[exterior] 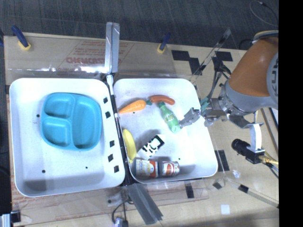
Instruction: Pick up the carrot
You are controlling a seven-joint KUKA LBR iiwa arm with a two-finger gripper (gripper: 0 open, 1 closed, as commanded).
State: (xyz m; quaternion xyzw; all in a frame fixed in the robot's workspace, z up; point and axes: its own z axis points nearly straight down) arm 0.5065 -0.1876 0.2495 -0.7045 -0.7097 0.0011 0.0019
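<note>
The carrot (132, 107) is seen in the right bin (201, 148), near that bin's upper left part, close to the divider between the two bins. Its long axis runs nearly left to right with a slight tilt, the green tip toward the right, almost touching a sausage (162, 99). The claw (190, 117) is placed over the bin's right side, just beside a green bottle (169, 117). Whether it is released or clenched cannot be told; nothing is seen grasped. From the claw, the carrot lies to the left and slightly up in the view, with the bottle between them. A reach across the bottle, squared to the carrot's axis, is judged necessary.
</note>
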